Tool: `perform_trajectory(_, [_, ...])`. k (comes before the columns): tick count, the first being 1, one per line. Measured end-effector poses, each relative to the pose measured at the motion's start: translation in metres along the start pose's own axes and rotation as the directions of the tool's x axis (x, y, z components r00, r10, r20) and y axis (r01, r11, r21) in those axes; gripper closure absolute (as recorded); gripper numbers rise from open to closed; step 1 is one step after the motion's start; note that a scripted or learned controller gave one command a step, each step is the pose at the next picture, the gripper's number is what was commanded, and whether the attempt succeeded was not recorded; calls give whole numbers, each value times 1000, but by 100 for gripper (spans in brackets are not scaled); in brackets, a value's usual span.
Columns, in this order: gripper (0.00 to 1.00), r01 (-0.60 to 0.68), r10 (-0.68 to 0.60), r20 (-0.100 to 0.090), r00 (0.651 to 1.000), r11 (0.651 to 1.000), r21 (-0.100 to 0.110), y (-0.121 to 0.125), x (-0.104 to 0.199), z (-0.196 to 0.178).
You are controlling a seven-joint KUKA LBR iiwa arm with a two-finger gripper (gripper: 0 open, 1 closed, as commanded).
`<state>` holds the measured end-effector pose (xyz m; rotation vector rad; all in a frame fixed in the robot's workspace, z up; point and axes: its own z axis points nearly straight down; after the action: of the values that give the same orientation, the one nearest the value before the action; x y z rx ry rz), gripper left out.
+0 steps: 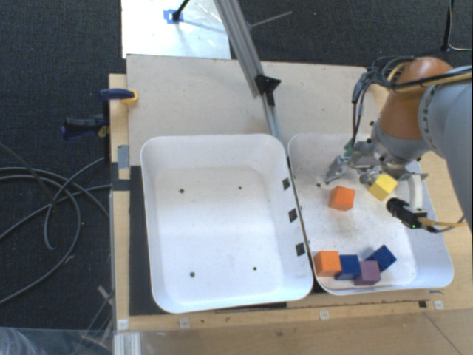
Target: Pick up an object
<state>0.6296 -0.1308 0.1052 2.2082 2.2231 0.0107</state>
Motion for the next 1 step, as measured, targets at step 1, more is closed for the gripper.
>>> perform_trajectory(1, [0,-6,6,-2,1000,1000,11,-40,5,14])
